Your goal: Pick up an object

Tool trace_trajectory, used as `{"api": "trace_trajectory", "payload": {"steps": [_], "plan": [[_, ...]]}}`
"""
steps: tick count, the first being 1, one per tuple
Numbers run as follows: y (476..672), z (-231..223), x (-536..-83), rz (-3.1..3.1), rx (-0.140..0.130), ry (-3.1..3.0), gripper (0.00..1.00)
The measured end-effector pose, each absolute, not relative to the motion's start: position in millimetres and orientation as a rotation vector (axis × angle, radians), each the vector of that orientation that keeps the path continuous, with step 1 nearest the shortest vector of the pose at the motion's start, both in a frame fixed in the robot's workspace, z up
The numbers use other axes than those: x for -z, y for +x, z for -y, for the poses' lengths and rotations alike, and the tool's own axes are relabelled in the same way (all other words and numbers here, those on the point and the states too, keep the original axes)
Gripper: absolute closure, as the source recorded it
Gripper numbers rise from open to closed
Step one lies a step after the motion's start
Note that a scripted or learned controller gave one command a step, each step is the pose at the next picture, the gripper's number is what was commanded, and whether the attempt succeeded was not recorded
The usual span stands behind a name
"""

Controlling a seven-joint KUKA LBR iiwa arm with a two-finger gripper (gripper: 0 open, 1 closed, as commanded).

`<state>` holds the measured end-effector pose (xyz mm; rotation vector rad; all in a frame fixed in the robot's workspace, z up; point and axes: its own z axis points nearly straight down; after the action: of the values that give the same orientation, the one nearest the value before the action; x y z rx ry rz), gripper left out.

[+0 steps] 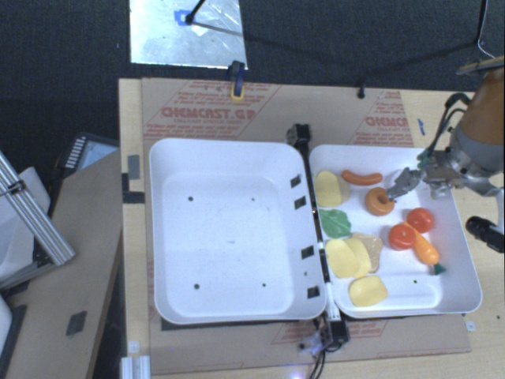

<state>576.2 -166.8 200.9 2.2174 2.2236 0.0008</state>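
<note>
Here, left to right across the tabletop [134,101]:

Left bin [229,152]: sits toward the tabletop's left edge, with bare white floor; nothing here to aim for.

Right bin [461,290]: toward the tabletop's right edge, holding all the play food.

Yellow pieces [351,255]: stacked along the bin's left wall, flat and overlapping, likely hard to lift one alone.

Green leaf [335,223]: just beside the yellow pieces, thin and low; a poor first pick.

Sausage [361,178]: near the bin's far edge, apart from its neighbours, narrow enough to grip across.

Orange ring [380,202]: near the bin's middle, just beside the fingertips; seemingly the thing in hand.

Gripper [404,184]: low over the bin's far right part, tilted toward the ring. The fingers [398,188] look parted with nothing between them, though blur leaves the gap uncertain.

Tomatoes [410,229]: two red rounds right of the ring, likely to roll if nudged.

Carrot [428,251]: touching the lower tomato, toward the bin's right edge.

Advice: centre the fingers over the ring so one side lands outside its rim, descend straight, close only once low, and lift vertically to avoid sweeping the tomatoes.
</note>
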Motion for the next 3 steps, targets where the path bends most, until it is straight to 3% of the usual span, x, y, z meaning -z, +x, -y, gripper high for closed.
{"api": "trace_trajectory", "payload": {"steps": [1,2,3], "plan": [[627.1,172.9,-86.8,-2.229,0.001,2.215,0.0],[668.9,126.8,-84.4,-2.237,0.008,2.214,0.0],[667.9,129.3,-94.9,-2.234,0.008,2.216,1.0]]}}
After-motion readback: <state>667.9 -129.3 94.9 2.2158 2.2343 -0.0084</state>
